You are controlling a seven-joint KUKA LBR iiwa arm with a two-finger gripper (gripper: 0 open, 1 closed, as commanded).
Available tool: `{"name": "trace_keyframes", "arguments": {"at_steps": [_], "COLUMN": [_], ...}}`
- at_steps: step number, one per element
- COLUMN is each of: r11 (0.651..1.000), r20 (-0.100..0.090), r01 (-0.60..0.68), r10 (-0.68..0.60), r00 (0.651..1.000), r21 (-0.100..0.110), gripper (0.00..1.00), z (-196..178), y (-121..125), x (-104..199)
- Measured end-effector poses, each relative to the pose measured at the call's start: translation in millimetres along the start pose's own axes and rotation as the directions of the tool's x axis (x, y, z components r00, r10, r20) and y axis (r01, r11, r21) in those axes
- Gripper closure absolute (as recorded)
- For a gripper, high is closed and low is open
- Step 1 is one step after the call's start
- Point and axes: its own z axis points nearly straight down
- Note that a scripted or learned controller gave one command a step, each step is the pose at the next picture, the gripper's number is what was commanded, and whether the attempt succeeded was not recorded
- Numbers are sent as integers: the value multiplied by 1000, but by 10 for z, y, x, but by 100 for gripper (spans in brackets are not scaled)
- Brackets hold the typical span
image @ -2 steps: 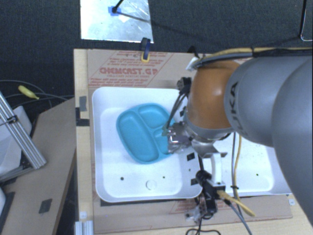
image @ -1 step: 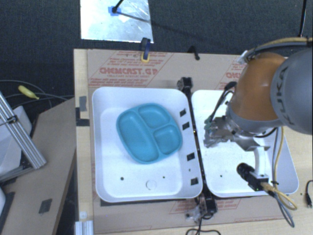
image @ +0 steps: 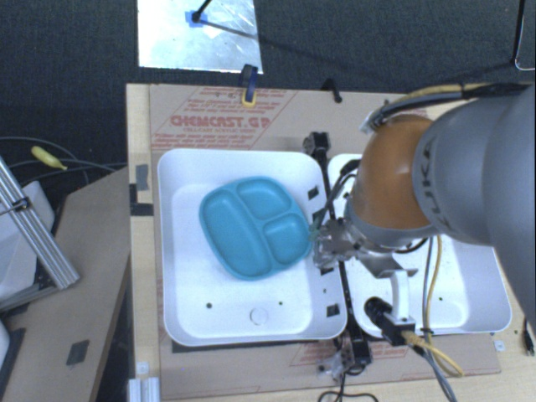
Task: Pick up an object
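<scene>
Occlusions and cropped regions. The arm (image: 469, 174) runs out of frame at the right edge, so its upper links are cut off. Its bulk covers most of the right bin (image: 481, 308), of which only the near floor, the front rim and a strip of the left wall are exposed. The hand (image: 331, 249) lies largely under the orange band (image: 389, 182); whether its fingers are parted or closed cannot be told. The right rim of the blue divided plate (image: 254, 227) meets the hand, and contact there cannot be resolved. A small round mark (image: 258, 315) on the left bin (image: 180, 249) floor is too small to identify. The aluminium frame (image: 33, 233) is cropped by the left edge.
</scene>
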Motion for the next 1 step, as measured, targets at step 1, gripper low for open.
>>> {"name": "trace_keyframes", "arguments": {"at_steps": [1], "r11": [1000], "r20": [-1], "r01": [3], "r10": [-3], "r00": [1000], "r21": [-9], "gripper": [100], "z": [-547], "y": [96], "x": [685]}}
